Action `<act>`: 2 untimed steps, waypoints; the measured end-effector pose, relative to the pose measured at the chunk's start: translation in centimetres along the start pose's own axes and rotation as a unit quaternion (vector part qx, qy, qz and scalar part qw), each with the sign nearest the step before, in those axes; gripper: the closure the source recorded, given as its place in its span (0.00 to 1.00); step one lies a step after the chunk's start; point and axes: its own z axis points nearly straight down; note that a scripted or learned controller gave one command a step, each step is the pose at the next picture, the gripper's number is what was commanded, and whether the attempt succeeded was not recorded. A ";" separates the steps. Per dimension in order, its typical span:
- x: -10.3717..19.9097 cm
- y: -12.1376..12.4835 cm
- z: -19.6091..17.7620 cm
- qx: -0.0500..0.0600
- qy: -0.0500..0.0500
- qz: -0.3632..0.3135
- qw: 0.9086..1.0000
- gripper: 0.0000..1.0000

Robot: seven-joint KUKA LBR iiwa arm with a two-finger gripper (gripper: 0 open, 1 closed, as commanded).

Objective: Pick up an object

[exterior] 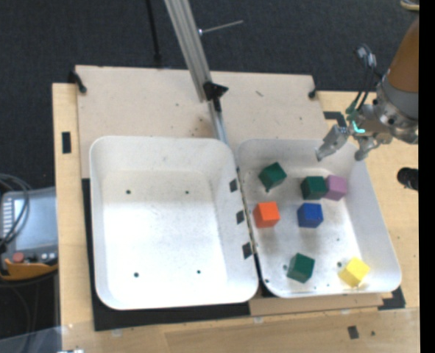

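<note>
The right bin (372, 219) holds several small blocks: a green one (273, 175) near its back left, a dark green one (313, 187) touching a purple one (336, 187), an orange one (267, 213), a blue one (310, 215), another green one (301, 267) at the front and a yellow one (355, 272) at the front right. My gripper (347, 145) hangs over the bin's back right corner, above and to the right of the purple block. Its two fingers stand apart with nothing between them.
The left bin (103, 197) sits beside the right one, with small black clips along the shared edge. A slanted aluminium post (191, 46) rises behind the bins. A pendant with cables (22, 230) lies off the bench's left side.
</note>
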 end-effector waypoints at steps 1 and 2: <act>0.0 0.1 -0.3 -0.002 -0.001 -0.001 1.000 0.00; 0.0 0.6 5.9 0.000 -0.001 0.000 1.000 0.00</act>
